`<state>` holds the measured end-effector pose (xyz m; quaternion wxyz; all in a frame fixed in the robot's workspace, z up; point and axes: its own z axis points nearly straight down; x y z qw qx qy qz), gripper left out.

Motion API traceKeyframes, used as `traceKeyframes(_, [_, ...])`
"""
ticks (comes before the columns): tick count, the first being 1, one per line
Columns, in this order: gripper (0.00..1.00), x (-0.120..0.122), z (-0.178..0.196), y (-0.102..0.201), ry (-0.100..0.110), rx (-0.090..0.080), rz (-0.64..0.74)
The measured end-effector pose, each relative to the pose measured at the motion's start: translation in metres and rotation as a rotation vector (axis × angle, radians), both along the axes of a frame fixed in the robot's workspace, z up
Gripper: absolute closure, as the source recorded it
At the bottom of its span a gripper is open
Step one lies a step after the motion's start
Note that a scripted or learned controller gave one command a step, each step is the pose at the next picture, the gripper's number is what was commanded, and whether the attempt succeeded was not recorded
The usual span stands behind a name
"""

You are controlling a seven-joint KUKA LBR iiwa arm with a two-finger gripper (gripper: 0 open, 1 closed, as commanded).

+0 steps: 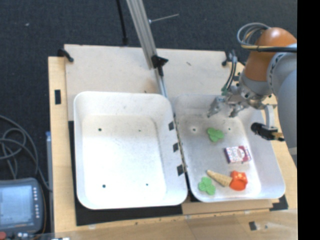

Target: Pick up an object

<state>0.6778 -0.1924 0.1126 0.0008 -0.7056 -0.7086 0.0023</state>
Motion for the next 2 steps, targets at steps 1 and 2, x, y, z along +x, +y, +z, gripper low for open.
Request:
traceKeyframes(1, [1.0, 0.002, 0.017, -0.002, -0.01, -0.005, 0.003])
traceKeyframes(2, [1.0, 0.001, 0.072, -0.012, -0.012, 0.0, -0.003])
